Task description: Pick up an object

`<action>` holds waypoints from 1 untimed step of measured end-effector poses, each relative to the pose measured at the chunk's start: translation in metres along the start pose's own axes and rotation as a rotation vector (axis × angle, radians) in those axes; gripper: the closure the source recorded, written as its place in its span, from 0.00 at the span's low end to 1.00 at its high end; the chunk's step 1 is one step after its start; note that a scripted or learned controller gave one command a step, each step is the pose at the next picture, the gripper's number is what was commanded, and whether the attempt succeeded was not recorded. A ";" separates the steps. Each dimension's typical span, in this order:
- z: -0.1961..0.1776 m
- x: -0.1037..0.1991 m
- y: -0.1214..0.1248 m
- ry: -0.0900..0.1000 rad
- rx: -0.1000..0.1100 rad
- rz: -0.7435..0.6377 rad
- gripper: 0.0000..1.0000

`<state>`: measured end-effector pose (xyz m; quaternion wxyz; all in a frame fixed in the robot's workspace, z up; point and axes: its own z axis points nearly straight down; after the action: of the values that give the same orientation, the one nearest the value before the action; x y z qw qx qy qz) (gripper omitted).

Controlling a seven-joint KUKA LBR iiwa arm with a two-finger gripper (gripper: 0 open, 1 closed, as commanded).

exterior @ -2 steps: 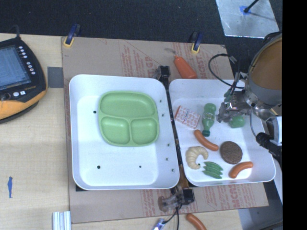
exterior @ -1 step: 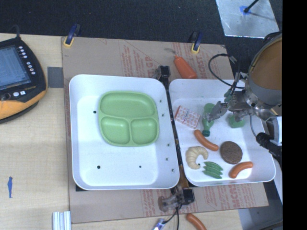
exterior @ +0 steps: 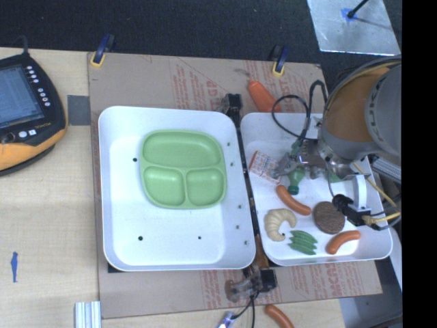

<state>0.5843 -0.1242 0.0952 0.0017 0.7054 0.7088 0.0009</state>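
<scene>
My gripper (exterior: 298,161) is low over the middle of the right bin (exterior: 382,251), reaching in from the right. A small green object (exterior: 295,179) lies right at its tip; whether it is gripped I cannot make out. Just left of the gripper is a red-and-white wrapper (exterior: 261,163). Below it lie an orange sausage (exterior: 292,199), a cream croissant (exterior: 278,223), a green pea pod (exterior: 302,241), a brown round cookie (exterior: 329,218) and a second sausage (exterior: 343,241).
The left bin (exterior: 123,244) holds a green divided plate (exterior: 183,168). A carrot (exterior: 261,96) lies on the cardboard behind the right bin, and another sausage (exterior: 280,314) in front of it. An orange-edged control tablet (exterior: 27,115) sits at far left.
</scene>
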 end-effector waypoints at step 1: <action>-0.011 0.000 0.001 0.001 0.001 -0.004 1.00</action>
<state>0.5849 -0.1241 0.1060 0.0012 0.7042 0.7100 0.0009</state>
